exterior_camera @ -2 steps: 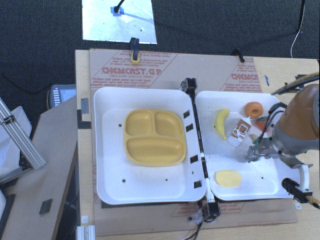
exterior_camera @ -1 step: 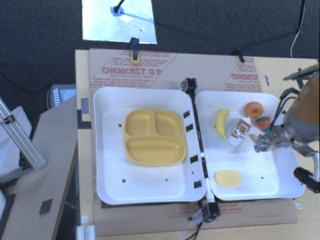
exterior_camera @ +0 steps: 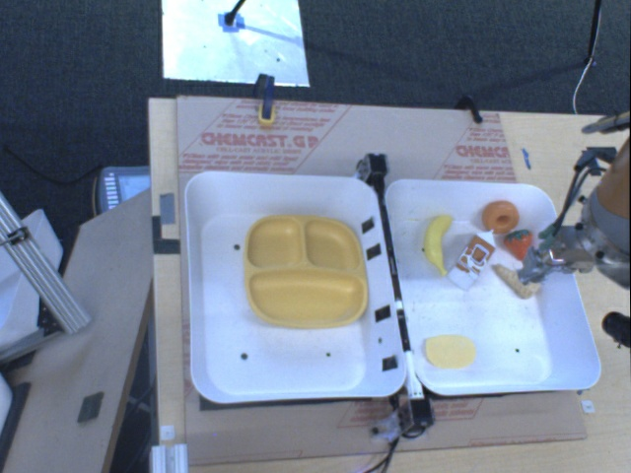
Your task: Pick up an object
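Pincer (exterior_camera: 535, 267) lowered into the right bin (exterior_camera: 567, 358) beside a cluster of small items.

The arm (exterior_camera: 606, 230) is seen entering from the right, with the pincer set at a tan, stick-like piece (exterior_camera: 513, 280) near the bin's right side; whether its jaws are apart or together cannot be told. Just beside it a red item (exterior_camera: 519, 243), an orange ring (exterior_camera: 501, 215) and a white carton (exterior_camera: 471, 260) are grouped, with a banana (exterior_camera: 436, 241) to their left. A yellow disc (exterior_camera: 450, 351) is placed apart, nearer the front wall. A yellow divided plate (exterior_camera: 303, 269) is held in the left bin (exterior_camera: 212, 294). Both bins are carried on the counter (exterior_camera: 325, 131).
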